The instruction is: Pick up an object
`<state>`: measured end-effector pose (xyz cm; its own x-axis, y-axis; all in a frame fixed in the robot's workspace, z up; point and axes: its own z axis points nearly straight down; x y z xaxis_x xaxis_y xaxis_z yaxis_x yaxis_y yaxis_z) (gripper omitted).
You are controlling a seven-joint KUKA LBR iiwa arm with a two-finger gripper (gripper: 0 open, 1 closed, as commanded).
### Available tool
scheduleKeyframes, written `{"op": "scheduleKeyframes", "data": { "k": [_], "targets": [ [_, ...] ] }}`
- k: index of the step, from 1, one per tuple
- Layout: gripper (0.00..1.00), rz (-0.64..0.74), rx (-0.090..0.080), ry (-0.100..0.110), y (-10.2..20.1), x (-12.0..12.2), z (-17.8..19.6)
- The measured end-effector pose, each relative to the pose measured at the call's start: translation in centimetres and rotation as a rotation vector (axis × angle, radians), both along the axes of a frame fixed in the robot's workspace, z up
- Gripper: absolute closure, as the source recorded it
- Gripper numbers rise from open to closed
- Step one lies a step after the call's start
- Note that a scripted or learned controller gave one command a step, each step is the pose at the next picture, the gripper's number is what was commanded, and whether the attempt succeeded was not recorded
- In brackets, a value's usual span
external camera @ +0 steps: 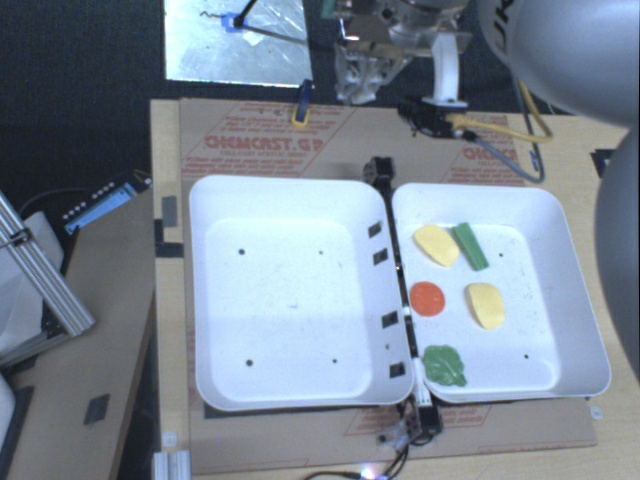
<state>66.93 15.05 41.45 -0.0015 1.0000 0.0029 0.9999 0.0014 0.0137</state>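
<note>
Hovering above the bins' far edge, the gripper sits well apart from the yellow piece, which lies toward the camera and right. Can't tell the fingers' state.

Robotics lab, white bins, aluminium framing

Bench w/ brown board on top; two white bins side by side on the board: left bin, right bin. Yellow-blue clip at board's far edge.
</note>
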Motion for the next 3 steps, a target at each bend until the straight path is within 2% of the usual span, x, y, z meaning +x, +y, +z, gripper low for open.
{"op": "scheduleKeyframes", "data": {
  "k": [1, 2, 3],
  "targets": [
    [1.00, 0.007, 0.004, -0.004, 2.0, -5.4, 13.0],
    [1.00, 0.004, -0.006, 0.024, 5.6, -1.4, -11.6],
    [1.00, 0.000, 0.001, 0.000, 4.3, -0.8, 0.6]
  ]
}}
